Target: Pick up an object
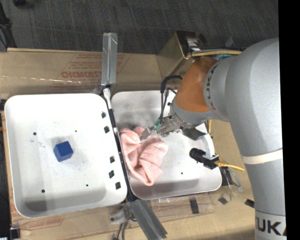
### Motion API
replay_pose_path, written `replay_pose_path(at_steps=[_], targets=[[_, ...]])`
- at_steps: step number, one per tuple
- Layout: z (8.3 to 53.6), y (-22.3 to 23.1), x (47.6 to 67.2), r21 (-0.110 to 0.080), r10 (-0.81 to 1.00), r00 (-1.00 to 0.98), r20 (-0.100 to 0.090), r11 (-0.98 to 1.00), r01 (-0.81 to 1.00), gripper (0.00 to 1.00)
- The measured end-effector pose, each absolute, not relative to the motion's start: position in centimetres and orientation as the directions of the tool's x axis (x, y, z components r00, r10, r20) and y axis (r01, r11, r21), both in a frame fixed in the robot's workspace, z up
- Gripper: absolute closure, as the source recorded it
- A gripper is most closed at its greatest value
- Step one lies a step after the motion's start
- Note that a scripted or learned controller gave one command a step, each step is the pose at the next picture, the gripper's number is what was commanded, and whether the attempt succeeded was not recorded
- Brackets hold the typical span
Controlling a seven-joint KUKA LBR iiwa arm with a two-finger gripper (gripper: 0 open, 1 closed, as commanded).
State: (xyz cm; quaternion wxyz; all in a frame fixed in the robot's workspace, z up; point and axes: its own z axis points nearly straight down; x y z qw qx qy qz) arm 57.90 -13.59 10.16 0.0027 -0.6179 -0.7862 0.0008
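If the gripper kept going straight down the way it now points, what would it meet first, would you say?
Most likely the crumpled pink cloth in the right white bin: the gripper hangs at the cloth's upper edge, though depth is hard to judge.

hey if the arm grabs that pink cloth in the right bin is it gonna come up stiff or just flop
Probably floppy: the pink cloth lies crumpled in soft folds, so it would likely sag and drape from the gripper. It looks light. Pushed, it would likely bunch up against the right bin wall, not slide or roll.
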Motion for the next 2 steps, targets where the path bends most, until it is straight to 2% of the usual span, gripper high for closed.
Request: replay_pose_path(at_steps=[1, 2], targets=[[9.2, -11.3, 61.4, -0.001, 0.989, -0.149, 0.0, 0.149, 0.989, 0.0], [10.2, -11.1, 61.4, -0.003, 0.988, -0.156, 0.001, 0.156, 0.988, 1.0]])
